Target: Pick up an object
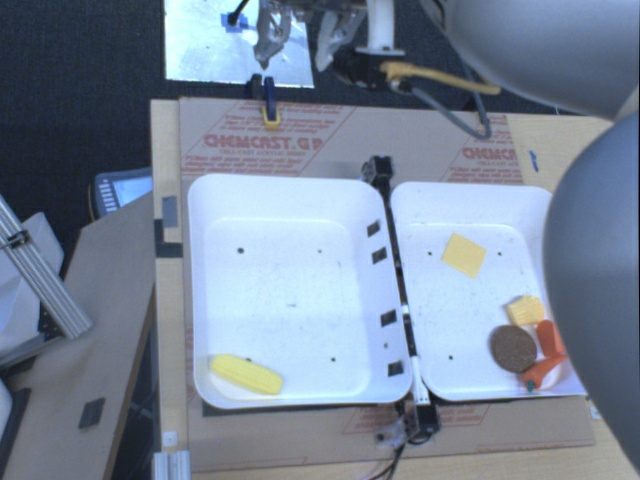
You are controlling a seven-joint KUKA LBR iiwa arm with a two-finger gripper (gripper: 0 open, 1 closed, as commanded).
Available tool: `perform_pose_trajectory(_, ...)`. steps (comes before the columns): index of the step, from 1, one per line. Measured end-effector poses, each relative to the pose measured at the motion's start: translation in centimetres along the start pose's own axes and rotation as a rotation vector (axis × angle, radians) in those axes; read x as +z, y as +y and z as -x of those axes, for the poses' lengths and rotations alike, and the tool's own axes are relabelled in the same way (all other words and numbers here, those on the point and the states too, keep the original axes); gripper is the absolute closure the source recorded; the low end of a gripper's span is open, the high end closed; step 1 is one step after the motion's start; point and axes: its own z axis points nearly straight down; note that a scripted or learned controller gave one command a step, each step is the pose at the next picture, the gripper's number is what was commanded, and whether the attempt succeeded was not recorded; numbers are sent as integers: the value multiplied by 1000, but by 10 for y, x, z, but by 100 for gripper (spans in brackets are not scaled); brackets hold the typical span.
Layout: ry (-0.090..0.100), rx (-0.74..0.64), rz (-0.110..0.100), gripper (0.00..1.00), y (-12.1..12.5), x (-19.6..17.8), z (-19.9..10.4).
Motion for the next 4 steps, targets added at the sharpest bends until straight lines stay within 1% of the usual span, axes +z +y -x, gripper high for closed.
perform_pose_trajectory(1,-6,27,-29,0,-43,152,1)
perform_pose_trajectory(2,0,22,-20,0,-157,139,-4)
perform_pose_trajectory(3,-2,26,-18,0,-187,170,-4)
perform_pose_trajectory(4,-3,35,-17,0,-187,200,45)
